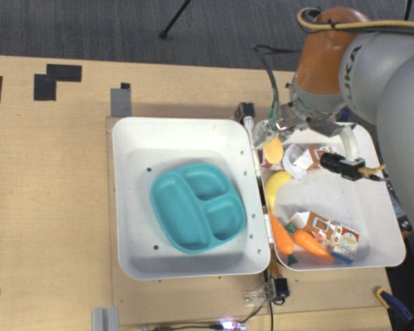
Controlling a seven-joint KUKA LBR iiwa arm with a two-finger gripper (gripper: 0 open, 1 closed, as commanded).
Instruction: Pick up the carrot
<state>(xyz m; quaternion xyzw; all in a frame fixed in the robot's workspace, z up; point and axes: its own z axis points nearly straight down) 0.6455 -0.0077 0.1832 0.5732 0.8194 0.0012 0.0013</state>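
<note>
The gripper (276, 131) hangs at the right bin's (372, 254) eleven o'clock corner; I cannot tell its finger spread. Pale wooden bench (48, 205), dark grey carpet (124, 12) beyond. The left bin (131, 254) holds a teal sectioned plastic tray (196, 205). The orange tapered carrot (311, 243) lies at the right bin's seven o'clock.

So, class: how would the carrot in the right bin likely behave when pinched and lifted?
The carrot looks smooth and glossy, so probably stiff and light. Its tapered, rounded shape may slip or roll. It lies against a second orange piece and a small box, which may get nudged.
</note>
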